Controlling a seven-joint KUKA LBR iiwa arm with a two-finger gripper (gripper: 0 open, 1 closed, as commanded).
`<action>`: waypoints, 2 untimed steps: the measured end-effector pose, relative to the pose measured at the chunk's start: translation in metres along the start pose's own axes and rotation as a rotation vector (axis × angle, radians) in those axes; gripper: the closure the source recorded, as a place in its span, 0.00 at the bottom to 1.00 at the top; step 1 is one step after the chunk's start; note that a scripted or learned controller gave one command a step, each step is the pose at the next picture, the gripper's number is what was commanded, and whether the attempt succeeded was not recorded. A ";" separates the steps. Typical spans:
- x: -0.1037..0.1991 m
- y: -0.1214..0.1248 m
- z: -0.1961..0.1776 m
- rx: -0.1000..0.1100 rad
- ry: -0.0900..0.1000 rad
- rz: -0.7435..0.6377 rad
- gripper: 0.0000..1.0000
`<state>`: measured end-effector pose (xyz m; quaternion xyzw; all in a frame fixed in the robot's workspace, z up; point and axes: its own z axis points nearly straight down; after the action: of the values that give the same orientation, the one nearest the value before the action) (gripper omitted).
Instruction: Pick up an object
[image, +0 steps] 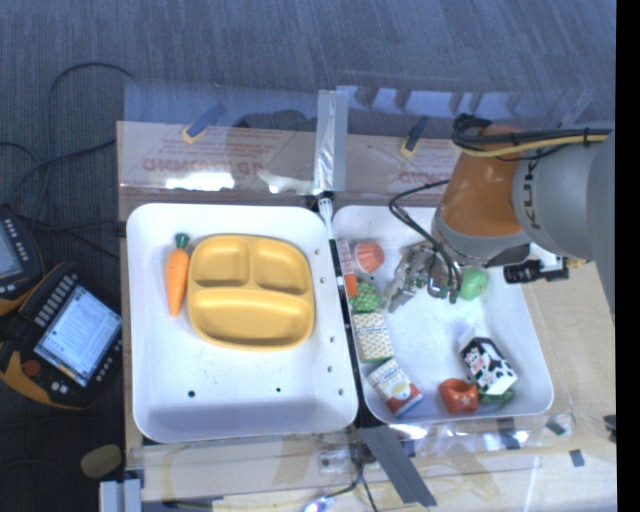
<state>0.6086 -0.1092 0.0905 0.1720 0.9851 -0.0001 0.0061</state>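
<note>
gripper (421, 277) beside round green ball (472, 284)

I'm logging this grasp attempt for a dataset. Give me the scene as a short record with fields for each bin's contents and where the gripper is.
left bin: yellow plastic divided plate, orange toy carrot beside the plate's left edge
right bin: black-and-white toy cow, red toy pepper, small juice carton, patterned packet, round orange-red toy, green ball
gripper: over the right bin's upper middle, near the green ball
grasp: nothing seen between the fingers
</note>
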 end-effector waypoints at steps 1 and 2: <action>-0.018 0.059 -0.137 0.006 0.014 0.227 1.00; -0.001 0.101 -0.165 0.006 0.014 0.286 1.00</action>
<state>0.6420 -0.0144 0.2557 0.3107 0.9505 -0.0011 -0.0016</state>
